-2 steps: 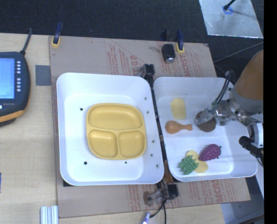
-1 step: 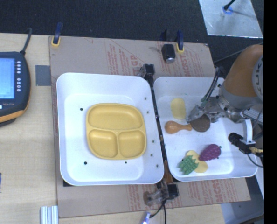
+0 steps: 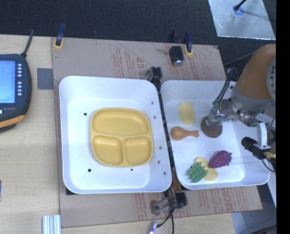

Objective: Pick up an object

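Gripper (image 3: 214,121) poised right over brown round piece (image 3: 212,129), just right of drumstick (image 3: 184,133). Could not tell whether open or closed. Judged to be at the approach step. Best lowered straight and centred, closed only once astride, kept clear of drumstick. Looked small, flat, dull brown, disc-like, lying low on white bin (image 3: 233,94) floor right of drumstick. Thin edge probably hard to pinch.

Wooden bench (image 3: 23,179) left of pincer, brown cardboard sheet (image 3: 120,60) over it. Dark carpet floor (image 3: 135,9) beyond. Handheld control pendant (image 3: 7,91) far left. Blue clamps (image 3: 60,33) at cardboard's far edge.
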{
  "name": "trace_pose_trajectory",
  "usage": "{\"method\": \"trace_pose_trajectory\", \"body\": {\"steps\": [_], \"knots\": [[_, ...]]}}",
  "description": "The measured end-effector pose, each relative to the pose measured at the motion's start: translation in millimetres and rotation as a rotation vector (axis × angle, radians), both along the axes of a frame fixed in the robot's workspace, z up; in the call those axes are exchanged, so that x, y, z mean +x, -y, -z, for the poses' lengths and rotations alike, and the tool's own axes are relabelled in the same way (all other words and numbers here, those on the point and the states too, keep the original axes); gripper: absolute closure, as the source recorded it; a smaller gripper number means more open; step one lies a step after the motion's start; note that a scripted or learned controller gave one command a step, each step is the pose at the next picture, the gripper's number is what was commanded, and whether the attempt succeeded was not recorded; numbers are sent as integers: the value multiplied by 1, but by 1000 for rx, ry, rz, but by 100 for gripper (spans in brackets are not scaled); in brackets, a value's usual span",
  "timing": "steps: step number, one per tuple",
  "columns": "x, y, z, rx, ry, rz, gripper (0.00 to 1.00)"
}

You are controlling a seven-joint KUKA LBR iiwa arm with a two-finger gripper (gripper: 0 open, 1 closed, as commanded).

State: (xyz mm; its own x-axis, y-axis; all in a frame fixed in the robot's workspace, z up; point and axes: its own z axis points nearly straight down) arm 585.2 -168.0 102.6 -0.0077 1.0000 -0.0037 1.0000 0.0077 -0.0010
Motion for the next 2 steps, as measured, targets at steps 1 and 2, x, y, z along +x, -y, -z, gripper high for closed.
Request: {"method": "trace_pose_trajectory", "body": {"steps": [1,2], "knots": [[0,0,0,0,0,0,0],[31,44,-1,4,0,7,0]]}}
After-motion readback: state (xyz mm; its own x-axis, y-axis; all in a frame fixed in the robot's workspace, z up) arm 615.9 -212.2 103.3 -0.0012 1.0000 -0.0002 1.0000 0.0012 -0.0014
